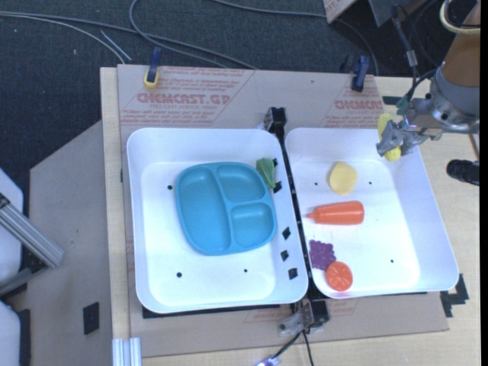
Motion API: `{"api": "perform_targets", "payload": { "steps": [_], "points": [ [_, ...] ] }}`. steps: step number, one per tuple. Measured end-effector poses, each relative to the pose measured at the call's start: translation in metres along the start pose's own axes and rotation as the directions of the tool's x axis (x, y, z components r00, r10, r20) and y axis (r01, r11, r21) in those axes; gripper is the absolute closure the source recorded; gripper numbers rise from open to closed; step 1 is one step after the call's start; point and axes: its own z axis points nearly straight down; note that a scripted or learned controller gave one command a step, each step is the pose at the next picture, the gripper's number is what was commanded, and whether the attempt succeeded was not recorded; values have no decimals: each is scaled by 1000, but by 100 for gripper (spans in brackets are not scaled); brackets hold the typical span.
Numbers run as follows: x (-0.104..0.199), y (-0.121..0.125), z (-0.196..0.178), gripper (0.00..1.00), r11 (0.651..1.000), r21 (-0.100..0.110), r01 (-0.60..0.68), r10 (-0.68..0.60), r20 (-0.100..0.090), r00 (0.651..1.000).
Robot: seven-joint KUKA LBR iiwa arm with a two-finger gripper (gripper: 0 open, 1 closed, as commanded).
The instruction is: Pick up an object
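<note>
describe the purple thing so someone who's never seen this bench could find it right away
Start at the right white bin. Near its lower left corner, below the orange carrot, lies the purple grape bunch, touching the round orange fruit. It's the scene's one purple, knobbly item.

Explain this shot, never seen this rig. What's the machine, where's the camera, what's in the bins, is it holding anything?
One fixed camera looks down at a slant on a bench with two shallow white bins side by side. The machine is a grey robot arm with an orange band above the wrist, reaching in from the right. Its gripper hangs over the far corner of the right bin, and a small yellow object sits between its fingers, so it seems to be holding that.

The left bin holds a blue divided plate and a small green piece at the plate's far right edge. The right bin holds a yellow lemon-like piece, an orange carrot, purple grapes and a small orange-red fruit.
</note>
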Motion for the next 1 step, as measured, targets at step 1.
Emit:
{"api": "perform_targets", "payload": {
  "steps": [1],
  "points": [
    [61, -1, 8, 100, 1000, 1, 2, -2, -2, 1000]
  ]
}}
